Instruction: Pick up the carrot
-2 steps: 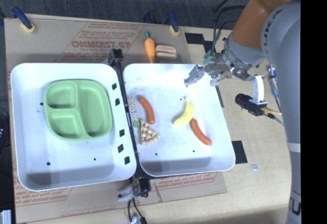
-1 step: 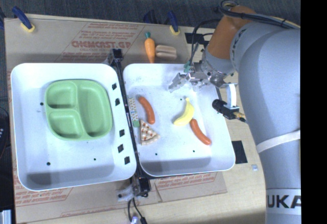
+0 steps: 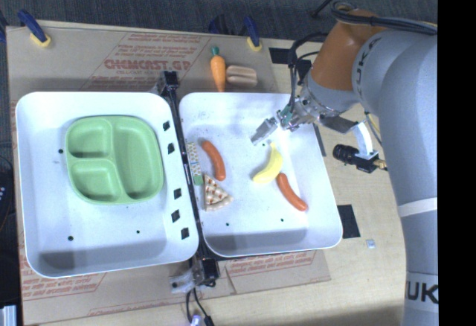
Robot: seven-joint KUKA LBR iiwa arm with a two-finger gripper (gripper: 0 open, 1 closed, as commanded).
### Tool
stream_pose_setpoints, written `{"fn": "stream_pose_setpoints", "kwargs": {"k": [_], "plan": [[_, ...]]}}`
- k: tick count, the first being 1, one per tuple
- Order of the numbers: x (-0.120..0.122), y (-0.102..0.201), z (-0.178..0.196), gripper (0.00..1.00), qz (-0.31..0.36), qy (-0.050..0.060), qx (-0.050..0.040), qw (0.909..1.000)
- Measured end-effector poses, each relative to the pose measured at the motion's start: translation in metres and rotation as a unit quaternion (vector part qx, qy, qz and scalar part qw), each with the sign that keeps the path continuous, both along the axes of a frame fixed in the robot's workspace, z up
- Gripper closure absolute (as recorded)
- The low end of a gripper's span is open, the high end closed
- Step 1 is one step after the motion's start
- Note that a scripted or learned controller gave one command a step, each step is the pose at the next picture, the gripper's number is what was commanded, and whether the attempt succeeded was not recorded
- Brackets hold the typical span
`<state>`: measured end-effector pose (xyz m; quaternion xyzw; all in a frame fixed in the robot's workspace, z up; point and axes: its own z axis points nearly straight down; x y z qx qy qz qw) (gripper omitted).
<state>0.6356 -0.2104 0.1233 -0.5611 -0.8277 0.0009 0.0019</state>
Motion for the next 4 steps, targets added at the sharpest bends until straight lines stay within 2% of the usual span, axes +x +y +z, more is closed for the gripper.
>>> {"fn": "stream_pose_setpoints", "kwargs": {"k": [1,2,3,4], "plan": [[-0.001,0.000,0.030,0.00,0.301,-0.002,-0.0006,0.9535],[-0.055,-0.001,-0.029,0.00,0.176,-0.003,-0.0007,0.9844],[-0.058,-0.001,0.093,0.00,0.202,-0.003,-0.0008,0.9793],[-0.120,-0.003,-0.026,0.00,0.238,-0.006,-0.0041,0.9712]]}}
